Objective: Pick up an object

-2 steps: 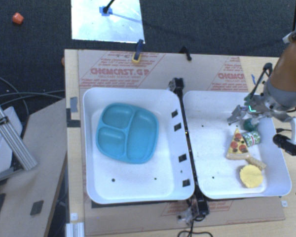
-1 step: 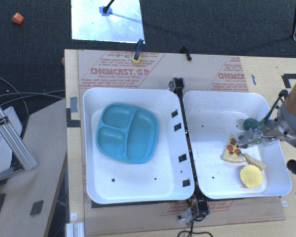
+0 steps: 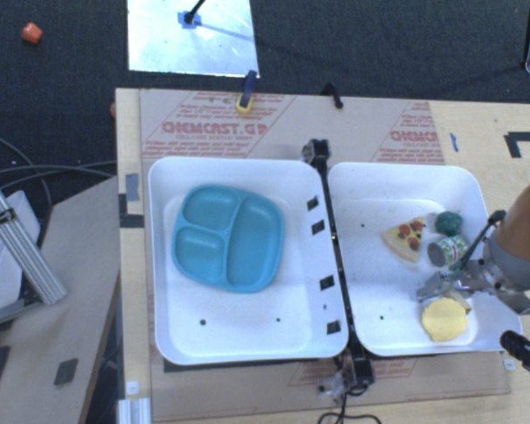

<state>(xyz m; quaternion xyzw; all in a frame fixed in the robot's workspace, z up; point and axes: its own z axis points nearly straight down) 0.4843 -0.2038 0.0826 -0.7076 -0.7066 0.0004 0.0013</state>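
Near edge, right bin (image 3: 397,179): gripper (image 3: 442,283) low over the floor, just above the yellow disc (image 3: 444,319). Jaws: cannot tell, too small and blurred. Nothing visibly pinched.

Step, by the look of it: approach / descent, grasp not yet made. Candidate target probably the yellow disc or the small can (image 3: 445,251), both right by the tool. Next move likely needs: centring over one item, final drop, close, straight lift.

Crowding: can on its side just beyond the gripper, dark green lump (image 3: 449,222) behind it, pizza slice toy (image 3: 407,238) to its left. All clustered tight, so risk of nudging a neighbour or a two-item clip. Bin wall close on the near side of the disc, limited room for a finger there.

Further left: divider with black clips, then left bin (image 3: 185,325) with a blue sectioned plate (image 3: 229,238), well apart, no interference.

Far: cardboard-faced bench top, yellow clamp (image 3: 246,104) at back edge.
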